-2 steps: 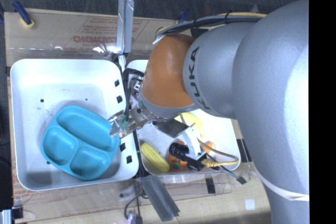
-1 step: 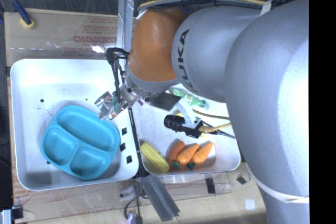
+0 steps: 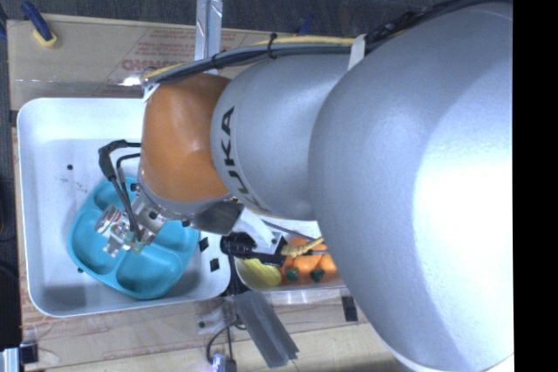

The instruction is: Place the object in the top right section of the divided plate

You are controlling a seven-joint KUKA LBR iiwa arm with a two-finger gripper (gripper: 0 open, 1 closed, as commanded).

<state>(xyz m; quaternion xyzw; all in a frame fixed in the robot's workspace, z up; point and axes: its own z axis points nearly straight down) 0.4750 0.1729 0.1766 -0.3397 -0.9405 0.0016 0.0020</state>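
Arm (image 3: 392, 144): grey and very large in the view. It comes in from the right and covers most of the right half of the scene. It bends down toward the left bin.
Surface (image 3: 96, 48): pale brown board with faint red print. It shows along the far side, behind the bins.
Left bin (image 3: 52, 135): white and shallow, lying at the left. Its floor is bare on the far and left parts, with a few small dark specks.
Right bin (image 3: 301, 292): mostly hidden under the arm. A strip of its near side can be seen.
Orange band (image 3: 179, 144): rounded part of the arm just above the wrist, over the far right part of the left bin.
Plate (image 3: 148, 274): blue and divided into sections. It lies in the near part of the left bin, close to the near wall.
Gripper (image 3: 116, 231): metallic, low over the plate, about where the dividers meet, toward the plate's left side. Whether it is open or closed, I cannot tell.
Object: too blurred at the gripper to pick out. I cannot tell if it is held or lies on the plate.
Orange pieces (image 3: 305, 261): in the right bin, beside a yellow piece (image 3: 261, 274).
Clamp (image 3: 35, 22): blue, at the far left corner of the surface.
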